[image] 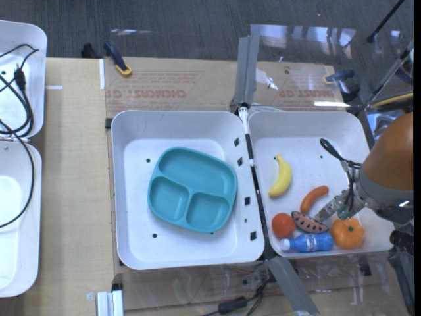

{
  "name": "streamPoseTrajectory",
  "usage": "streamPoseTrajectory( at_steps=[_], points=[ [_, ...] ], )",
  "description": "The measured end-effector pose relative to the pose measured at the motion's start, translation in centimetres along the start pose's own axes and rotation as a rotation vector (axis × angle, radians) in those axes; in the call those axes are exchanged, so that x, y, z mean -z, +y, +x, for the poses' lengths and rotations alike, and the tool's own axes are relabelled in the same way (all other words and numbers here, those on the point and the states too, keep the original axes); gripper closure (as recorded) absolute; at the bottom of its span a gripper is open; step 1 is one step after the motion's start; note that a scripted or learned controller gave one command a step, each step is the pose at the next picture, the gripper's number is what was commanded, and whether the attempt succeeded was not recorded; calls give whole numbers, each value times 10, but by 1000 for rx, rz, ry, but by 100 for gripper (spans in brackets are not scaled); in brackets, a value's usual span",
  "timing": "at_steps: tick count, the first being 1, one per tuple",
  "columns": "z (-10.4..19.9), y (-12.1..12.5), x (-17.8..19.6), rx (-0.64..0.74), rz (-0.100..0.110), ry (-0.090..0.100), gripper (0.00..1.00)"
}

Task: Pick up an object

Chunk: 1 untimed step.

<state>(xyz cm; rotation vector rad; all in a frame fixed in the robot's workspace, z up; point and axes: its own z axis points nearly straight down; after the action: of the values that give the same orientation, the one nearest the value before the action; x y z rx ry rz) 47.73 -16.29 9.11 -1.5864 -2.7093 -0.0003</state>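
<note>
- Front edge of the right bin point(309, 127) first: a blue bottle point(308, 243) lies on its side along the near wall, cap end pointing left.
- Just right of it sits a small orange pumpkin point(347, 233), touching the bottle's end.
- Left of that, a red tomato point(283, 224), with a watermelon slice point(309, 222) leaning against it.
- Above them an orange sausage point(314, 198) lies at a slant, and a yellow banana point(281, 176) stands clear, further up and to the left.
- The gripper point(337, 207) is down in the bin, right between the sausage and the pumpkin — its tips are low among the items, but I cannot tell whether they are spread or closed, and nothing is clearly pinched.
- Over in the left bin point(131, 176), a teal divided plate point(192, 189) rests flat in the middle.
</note>
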Motion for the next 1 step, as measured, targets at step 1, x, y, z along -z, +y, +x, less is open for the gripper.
streamPoseTrajectory(
  at_steps=[1],
  points=[
    [-35,-20,0,-319,-1,-2,0]
  ],
)
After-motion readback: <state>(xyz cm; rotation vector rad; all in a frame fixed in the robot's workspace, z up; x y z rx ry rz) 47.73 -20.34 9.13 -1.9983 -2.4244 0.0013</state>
